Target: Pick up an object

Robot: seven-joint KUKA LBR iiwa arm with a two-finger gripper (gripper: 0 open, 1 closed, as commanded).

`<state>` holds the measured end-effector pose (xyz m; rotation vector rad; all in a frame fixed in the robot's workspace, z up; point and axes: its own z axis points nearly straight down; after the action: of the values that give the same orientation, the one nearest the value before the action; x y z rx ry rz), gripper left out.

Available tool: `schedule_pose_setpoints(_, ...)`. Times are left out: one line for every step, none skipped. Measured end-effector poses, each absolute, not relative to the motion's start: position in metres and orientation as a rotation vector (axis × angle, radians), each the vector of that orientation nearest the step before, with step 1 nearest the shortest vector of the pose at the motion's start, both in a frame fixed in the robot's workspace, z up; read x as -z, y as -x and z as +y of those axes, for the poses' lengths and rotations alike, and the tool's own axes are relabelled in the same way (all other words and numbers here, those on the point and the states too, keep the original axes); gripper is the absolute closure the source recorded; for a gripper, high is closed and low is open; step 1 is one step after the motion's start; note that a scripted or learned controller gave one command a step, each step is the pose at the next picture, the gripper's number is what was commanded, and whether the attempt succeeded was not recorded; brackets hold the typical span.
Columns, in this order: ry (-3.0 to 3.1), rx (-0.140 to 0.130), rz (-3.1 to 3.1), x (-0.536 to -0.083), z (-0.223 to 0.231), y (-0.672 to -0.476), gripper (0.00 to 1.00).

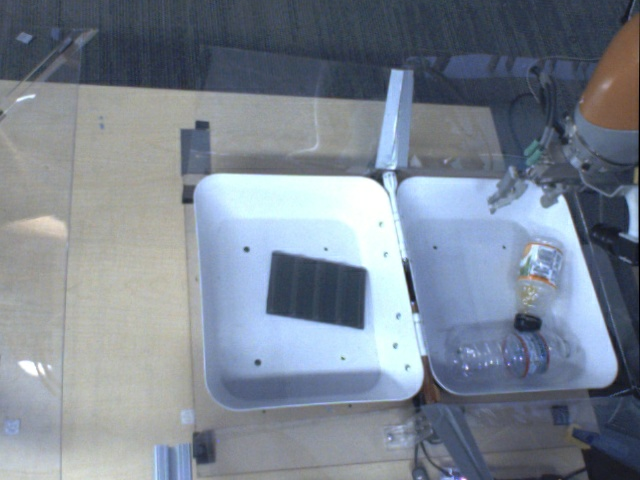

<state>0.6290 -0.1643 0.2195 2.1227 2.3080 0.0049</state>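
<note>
Your gripper [524, 185]: open, empty, at right bin [440, 233] far edge | clear crinkled plastic bottle [500, 353] along near edge | dark ribbed rectangle [317, 290] mid left bin [230, 218]

There are two white bins, the left bin [215, 268] holding one dark ribbed mat [317, 290], the right bin [440, 238] holding two bottles: one clear plastic bottle [500, 355] and one small yellow-labelled bottle [538, 272].

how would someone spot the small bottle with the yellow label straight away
Look in the right-hand shallow white bin, toward its right side. The small clear bottle with a yellow label and black cap lies there, just above the larger clear plastic bottle with a blue label. Its yellow label and smaller size set it apart.
</note>
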Motion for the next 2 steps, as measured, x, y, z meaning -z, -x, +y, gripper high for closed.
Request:
schedule_pose_setpoints(-2.055,-0.009,2.365,-0.088,-0.205,-0.592,0.00)
schedule_pose_setpoints(-1.808,-0.009,2.557,-0.089,-0.205,-0.528,0.00)
